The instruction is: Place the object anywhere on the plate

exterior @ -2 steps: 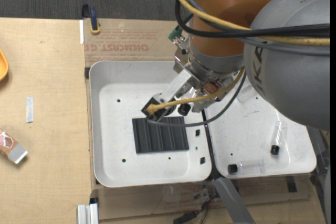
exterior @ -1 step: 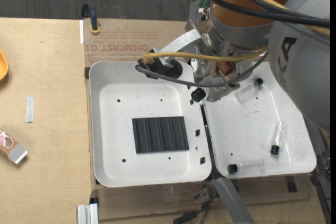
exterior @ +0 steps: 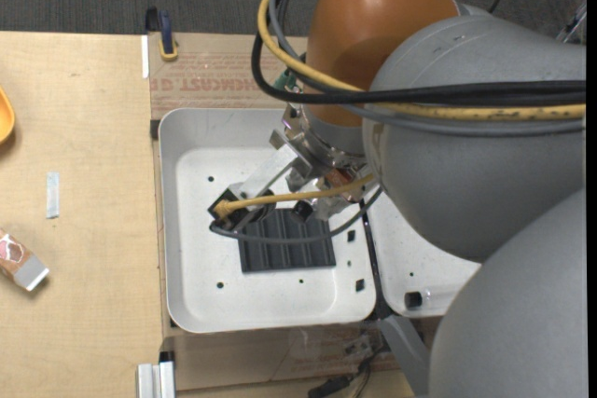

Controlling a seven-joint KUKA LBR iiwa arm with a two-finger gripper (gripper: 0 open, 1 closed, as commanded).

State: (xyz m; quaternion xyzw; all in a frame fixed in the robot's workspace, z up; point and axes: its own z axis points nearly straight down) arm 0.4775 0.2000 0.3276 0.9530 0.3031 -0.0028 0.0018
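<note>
A dark grey ribbed rectangular piece (exterior: 287,249) lies flat in the left white bin (exterior: 187,294), right of its middle. My gripper (exterior: 303,200) hangs just above the piece's far edge, largely covered by the wrist and the big grey and orange arm. I can make out no loose object between or under the gripper. Whether anything is held is hidden from this angle.
The arm covers most of the right bin (exterior: 420,280). On the wooden bench to the left lie a small grey strip (exterior: 53,195), a wrapped red-and-grey item (exterior: 20,261) and an orange thing (exterior: 5,118) at the edge. A blue clamp (exterior: 165,25) stands behind the left bin.
</note>
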